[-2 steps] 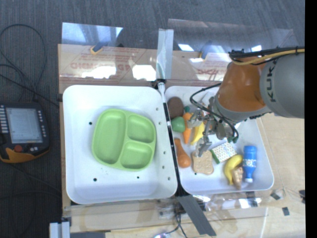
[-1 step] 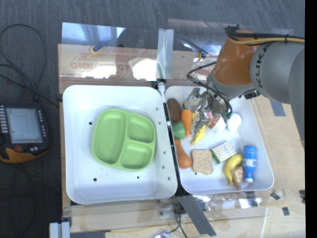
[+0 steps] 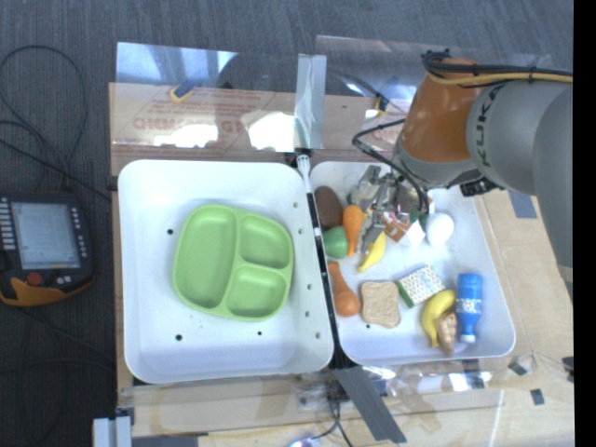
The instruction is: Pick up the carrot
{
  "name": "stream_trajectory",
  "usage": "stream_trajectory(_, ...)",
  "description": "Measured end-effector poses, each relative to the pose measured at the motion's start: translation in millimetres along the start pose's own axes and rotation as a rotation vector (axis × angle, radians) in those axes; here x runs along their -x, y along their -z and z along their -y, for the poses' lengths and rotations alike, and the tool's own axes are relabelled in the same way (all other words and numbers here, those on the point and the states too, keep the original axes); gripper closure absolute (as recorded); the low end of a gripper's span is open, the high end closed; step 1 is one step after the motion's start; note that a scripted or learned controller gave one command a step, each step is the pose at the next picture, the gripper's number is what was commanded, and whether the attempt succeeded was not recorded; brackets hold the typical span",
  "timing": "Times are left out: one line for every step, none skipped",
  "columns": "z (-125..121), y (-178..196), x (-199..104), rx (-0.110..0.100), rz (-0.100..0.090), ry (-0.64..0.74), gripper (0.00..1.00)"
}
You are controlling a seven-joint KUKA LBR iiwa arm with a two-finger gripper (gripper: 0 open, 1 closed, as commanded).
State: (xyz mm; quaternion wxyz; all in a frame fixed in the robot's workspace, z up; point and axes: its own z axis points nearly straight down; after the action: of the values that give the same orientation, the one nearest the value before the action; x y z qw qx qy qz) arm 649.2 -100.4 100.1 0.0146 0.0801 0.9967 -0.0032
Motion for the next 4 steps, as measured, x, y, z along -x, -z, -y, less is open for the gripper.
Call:
stream_trajectory(1.0, -4.9, 13.6, -0.002, -0.042, -0.308, 0.00)
stream_trajectory(-3.6, -5.1, 7.2, -0.004, -0.024, -0.432, 0.00)
stream_trajectory(-7.8, -5.2, 8.3, -0.003, -0.032, -0.576, 0.00)
stream_trajectory(-88.9, 89.8, -31.8, 0.000, -0.020, -0.425, 0.00)
